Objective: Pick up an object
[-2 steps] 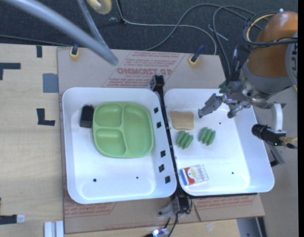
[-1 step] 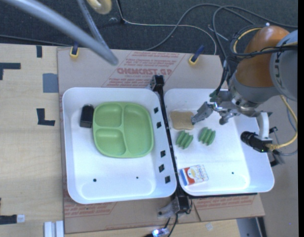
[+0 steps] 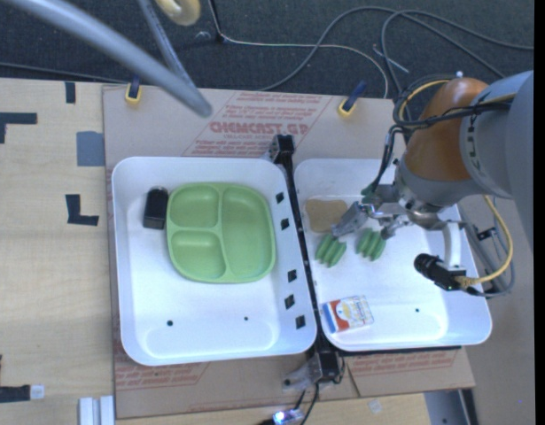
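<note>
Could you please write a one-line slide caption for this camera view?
Gripper poised over green pieces in the right bin; green divided plate lies in the left bin.

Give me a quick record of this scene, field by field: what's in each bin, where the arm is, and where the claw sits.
left bin: green divided plate, with a small black object beside its left edge
right bin: two green pieces, a tan flat item, a small white packet with red and blue print
arm: reaches in from the right, over the right bin
claw: low over the two green pieces
claw fingers: cannot tell open or shut
object held: none visibly between the fingers
</note>
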### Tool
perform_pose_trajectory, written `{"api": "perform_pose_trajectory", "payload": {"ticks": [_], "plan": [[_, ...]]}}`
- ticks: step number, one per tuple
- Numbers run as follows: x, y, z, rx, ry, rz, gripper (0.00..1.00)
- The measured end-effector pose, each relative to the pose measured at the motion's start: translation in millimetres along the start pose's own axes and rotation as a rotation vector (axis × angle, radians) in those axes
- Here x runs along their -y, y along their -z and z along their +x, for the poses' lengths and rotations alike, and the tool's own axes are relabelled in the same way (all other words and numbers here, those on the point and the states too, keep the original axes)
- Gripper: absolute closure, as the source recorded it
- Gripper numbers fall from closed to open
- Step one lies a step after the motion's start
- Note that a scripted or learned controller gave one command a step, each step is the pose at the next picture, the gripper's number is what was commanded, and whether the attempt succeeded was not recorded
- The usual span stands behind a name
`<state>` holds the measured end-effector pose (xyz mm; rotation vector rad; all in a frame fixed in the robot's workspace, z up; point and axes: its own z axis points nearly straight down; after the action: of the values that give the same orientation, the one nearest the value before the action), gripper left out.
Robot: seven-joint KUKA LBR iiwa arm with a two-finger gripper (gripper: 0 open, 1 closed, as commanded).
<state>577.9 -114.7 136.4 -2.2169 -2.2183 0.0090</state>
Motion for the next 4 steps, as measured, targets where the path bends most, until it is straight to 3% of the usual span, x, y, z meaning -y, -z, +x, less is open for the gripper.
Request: {"api": "perform_pose_trajectory", "payload": {"ticks": [1, 2, 3, 4], "plan": [[-3.5, -46.1, -3.1, 0.009, -0.001, -0.019, 0.00], [-6.4, -31.0, -3.2, 0.010, 0.000, -0.028, 1.00], [-11.9, 19.7, -11.8, 0.001, 0.000, -0.011, 1.00], [-12.7, 71.6, -11.7, 0.001, 0.001, -0.012, 1.00]]}}
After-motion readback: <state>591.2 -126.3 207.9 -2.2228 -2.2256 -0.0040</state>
